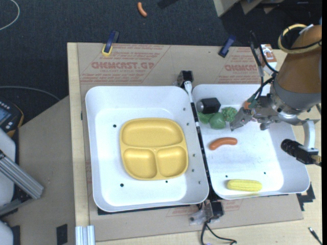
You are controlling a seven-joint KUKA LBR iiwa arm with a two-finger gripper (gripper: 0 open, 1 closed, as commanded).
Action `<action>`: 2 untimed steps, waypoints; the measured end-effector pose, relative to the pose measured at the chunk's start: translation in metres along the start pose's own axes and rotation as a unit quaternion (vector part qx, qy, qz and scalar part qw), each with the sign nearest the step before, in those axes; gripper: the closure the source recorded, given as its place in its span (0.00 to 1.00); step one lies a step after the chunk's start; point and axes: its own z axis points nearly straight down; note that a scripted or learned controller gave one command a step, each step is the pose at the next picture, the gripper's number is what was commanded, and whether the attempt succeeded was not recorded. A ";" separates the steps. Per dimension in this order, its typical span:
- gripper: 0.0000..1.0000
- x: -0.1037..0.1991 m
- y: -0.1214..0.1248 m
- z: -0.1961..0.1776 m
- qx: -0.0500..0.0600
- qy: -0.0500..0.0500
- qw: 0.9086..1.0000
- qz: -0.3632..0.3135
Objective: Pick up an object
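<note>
The right bin (286, 182) holds a small black block (209, 105) and a green pepper (216, 120) with a piece of broccoli (228, 113) beside it. It also holds an orange-red sausage (223, 143) and a yellow corn cob (243, 186). My gripper (249, 125) hangs over the bin's upper middle, just right of the broccoli and above the sausage. Its fingers are spread open, with nothing between them. The left fingertip (236, 126) is close to the broccoli; whether they touch is unclear.
A yellow divided plate (153, 148) lies in the left bin (102, 116). The grey arm (301, 75) with its orange band enters from the right over the right bin's far corner. A black fitting (299, 152) juts over that bin's right rim.
</note>
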 end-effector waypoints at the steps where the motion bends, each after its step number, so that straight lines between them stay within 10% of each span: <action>1: 0.00 0.000 0.003 -0.007 -0.007 -0.001 1.000 -0.001; 2: 0.00 0.007 0.008 0.054 -0.003 0.000 1.000 -0.002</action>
